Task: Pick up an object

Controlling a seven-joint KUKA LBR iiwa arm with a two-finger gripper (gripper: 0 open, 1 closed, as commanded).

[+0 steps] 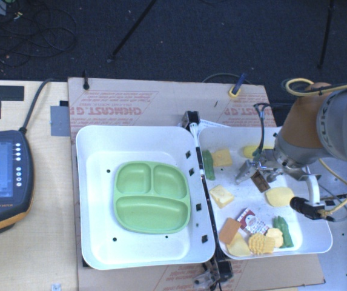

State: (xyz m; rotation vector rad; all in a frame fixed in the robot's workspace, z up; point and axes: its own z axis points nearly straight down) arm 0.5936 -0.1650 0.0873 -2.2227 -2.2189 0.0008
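Right bin (pixel 318 238): glossy white plastic holding small toy food, incl. pale yellow cheese wedge (pixel 221 195), ridged waffle (pixel 258 243), lemon (pixel 279 196) (smooth, rounded). Gripper (pixel 250 171) low over bin's middle, arm bent in from right; can't tell finger spread. Left bin (pixel 94 223) holds green sectioned tray (pixel 151 197).

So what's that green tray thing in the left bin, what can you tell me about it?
The green tray looks like a pale green plastic meal plate, rounded at the corners, with three sunken compartments: two smaller ones at the far side, one long one nearer the camera. It lies flat on the floor of the left bin, roughly centred, with nothing in it.
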